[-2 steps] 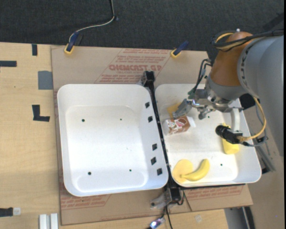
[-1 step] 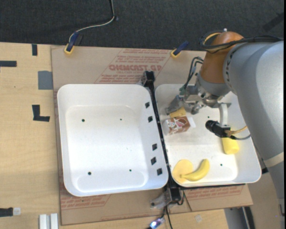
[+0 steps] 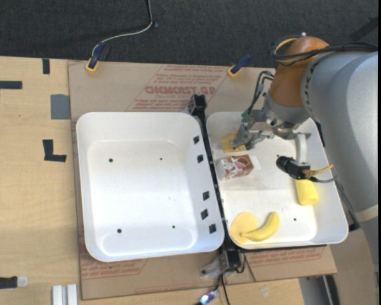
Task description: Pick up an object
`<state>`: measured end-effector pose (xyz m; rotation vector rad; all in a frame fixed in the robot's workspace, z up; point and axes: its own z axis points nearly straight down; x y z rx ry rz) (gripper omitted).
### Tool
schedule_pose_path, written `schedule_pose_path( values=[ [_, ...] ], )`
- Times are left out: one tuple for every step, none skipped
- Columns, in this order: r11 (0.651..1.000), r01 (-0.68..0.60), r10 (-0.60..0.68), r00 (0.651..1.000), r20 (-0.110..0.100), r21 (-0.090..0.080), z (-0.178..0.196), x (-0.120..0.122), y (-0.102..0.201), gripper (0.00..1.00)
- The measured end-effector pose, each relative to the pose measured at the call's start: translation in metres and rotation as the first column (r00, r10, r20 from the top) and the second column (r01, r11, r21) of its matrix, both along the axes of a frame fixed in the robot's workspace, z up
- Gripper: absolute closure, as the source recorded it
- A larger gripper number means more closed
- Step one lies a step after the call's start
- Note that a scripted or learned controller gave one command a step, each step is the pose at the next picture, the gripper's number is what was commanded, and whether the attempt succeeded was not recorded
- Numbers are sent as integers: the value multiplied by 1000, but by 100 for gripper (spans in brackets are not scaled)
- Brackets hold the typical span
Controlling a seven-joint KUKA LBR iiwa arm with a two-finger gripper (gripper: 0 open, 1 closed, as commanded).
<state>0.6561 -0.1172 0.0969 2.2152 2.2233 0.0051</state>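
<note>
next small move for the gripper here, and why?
Probably a short straight descent, then close. The gripper sits low in the right bin, over a yellow-edged item near the divider, just above the clear packet. Whether it holds anything can't be seen, so I'd confirm contact before lifting. The banana and yellow block lie well away.

We see the gripper [image 3: 243, 138] low in the right bin [image 3: 330, 230], above a packet [image 3: 236, 166]; banana [image 3: 261, 229] near.
</note>
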Motion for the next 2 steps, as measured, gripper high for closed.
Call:
schedule_pose_path(
  values=[
    [1000,1,-1,1000,-9,2,90,-59,32,100],
    [1000,2,-2,1000,-6,1,87,-56,31,0]
  ],
)
